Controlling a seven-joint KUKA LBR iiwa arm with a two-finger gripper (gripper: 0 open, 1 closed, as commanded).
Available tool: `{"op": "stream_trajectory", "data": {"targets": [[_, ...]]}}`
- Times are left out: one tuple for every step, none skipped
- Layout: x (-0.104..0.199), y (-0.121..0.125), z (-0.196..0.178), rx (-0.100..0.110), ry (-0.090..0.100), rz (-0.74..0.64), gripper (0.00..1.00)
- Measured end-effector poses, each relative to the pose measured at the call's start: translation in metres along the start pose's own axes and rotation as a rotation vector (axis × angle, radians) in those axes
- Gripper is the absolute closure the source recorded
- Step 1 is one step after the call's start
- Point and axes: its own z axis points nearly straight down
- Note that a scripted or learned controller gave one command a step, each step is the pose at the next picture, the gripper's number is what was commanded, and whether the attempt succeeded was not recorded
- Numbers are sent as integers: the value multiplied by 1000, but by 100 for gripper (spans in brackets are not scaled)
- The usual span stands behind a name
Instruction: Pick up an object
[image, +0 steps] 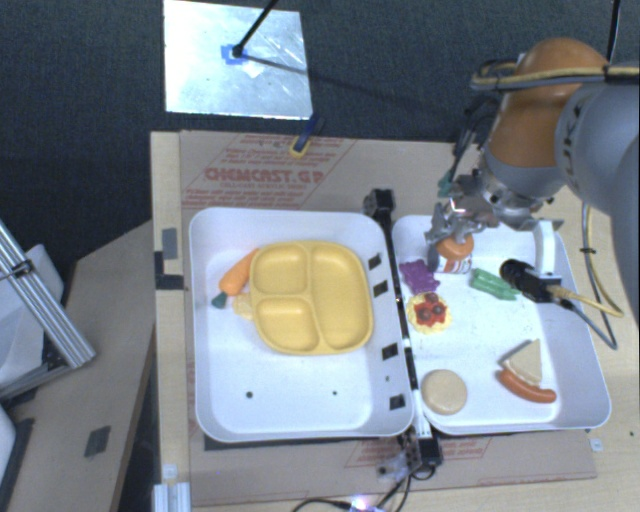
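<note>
Orange-capped small can (456, 252) sits near the right bin's (585, 385) far left corner, gripper (450, 228) low right over it. Grip state: cannot tell. Nothing visibly lifted, so the pick looks unfinished.

Both white bins, the left bin (215, 400) and the right bin (580, 390), look like smooth moulded plastic with a soft sheen along their rims. The yellow divided tray (305, 298) is plastic too, glossy enough to catch the light on its ridges. Beneath the bins lies a sheet of brown cardboard (265, 172), matt and printed in faded red letters. The tabletop (110, 300) has a dull, pale, wood-like face. Beyond it a square plate (235, 60) looks like brushed metal, streaked and reflective. The arm's orange band (545, 95) is shiny and smooth, and its grey casing (610, 150) has a satin finish.
</note>
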Motion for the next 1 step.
{"op": "stream_trajectory", "data": {"targets": [[-3,4,-5,-1,1,0,100]]}}
